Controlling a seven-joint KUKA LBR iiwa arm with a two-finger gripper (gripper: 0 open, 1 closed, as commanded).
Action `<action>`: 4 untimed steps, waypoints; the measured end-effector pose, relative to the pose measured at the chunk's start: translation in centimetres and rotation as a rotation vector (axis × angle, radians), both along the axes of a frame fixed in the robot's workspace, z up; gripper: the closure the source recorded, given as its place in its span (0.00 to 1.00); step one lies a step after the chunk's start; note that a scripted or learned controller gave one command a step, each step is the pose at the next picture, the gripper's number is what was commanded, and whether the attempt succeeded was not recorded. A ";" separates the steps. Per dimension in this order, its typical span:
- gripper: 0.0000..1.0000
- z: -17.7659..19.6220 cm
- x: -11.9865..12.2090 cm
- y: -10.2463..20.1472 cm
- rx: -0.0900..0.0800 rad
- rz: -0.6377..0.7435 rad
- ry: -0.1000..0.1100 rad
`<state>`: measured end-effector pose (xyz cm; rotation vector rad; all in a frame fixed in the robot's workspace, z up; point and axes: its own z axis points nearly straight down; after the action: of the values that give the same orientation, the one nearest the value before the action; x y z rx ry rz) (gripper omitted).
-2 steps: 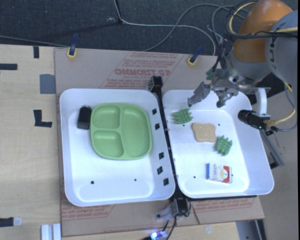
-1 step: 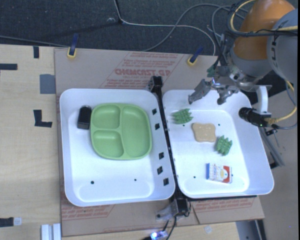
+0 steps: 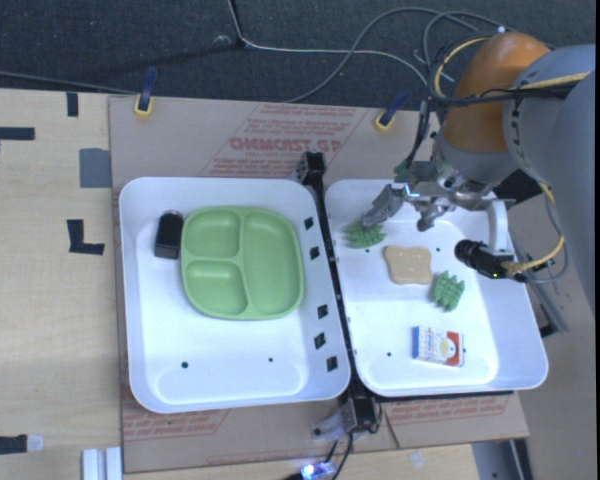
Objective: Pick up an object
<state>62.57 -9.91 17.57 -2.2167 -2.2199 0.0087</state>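
The grey arm's two-finger gripper (image 3: 408, 209) hangs spread wide and empty over the right white bin (image 3: 510, 368), one finger just above a small green leafy toy (image 3: 363, 235). This looks like the approach before a grasp; next it must drop and close. Nearby lie a tan bread-shaped piece (image 3: 408, 264), another green toy (image 3: 446, 290) and a small blue-and-red packet (image 3: 438, 346), its print unreadable. Red lettering on the cardboard underlay (image 3: 270, 143) is too faint to read.
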 end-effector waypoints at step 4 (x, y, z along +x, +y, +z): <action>1.00 -1.3 -0.3 0.2 0.000 0.000 -0.011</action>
<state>62.31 -9.74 16.24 -2.2224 -2.2252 -0.0045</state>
